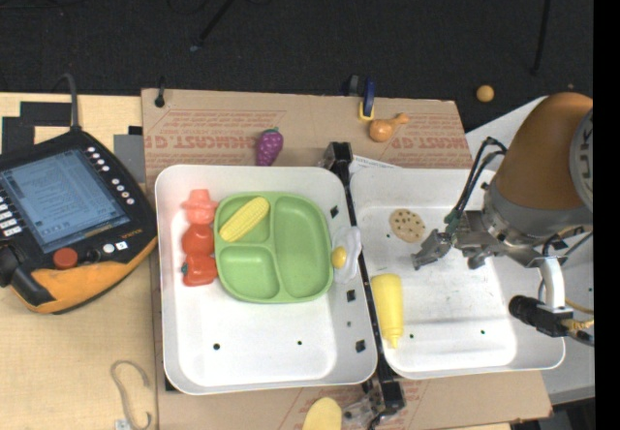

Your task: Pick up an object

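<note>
Speckled tan cookie [406,224] lies flat in the right bin [465,351].

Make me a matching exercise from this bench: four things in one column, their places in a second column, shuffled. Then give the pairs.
Things:
1. corn cob
2. cookie
3. yellow bottle
4. purple grapes

Places:
A. on the cardboard behind the left bin
B. in the green divided plate
C. lying at the near left corner of the right bin
D. on the right bin's floor, toward its far left, just left of the gripper

Pairs: 1-B, 2-D, 3-C, 4-A
</note>
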Tool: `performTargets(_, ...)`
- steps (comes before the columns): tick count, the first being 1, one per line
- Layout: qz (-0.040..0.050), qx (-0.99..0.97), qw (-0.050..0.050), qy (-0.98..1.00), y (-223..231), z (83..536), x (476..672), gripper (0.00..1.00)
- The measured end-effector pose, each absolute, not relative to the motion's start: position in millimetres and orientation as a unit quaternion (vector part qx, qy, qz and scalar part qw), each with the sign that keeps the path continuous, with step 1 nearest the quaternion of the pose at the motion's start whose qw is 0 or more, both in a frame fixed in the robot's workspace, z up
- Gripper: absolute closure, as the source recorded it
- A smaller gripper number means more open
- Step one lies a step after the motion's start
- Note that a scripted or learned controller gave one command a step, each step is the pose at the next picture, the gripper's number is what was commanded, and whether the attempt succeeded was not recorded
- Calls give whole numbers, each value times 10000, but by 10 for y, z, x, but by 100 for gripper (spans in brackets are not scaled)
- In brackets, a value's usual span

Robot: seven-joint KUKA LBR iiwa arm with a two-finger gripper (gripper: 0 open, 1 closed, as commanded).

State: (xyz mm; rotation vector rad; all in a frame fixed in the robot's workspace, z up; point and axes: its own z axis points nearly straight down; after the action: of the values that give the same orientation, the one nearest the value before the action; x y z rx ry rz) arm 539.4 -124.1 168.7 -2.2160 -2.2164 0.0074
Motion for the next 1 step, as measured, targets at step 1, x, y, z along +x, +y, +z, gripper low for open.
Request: performTargets(1, 17, -7069, 32, -7074, -1244, 1251, 5375, 0)
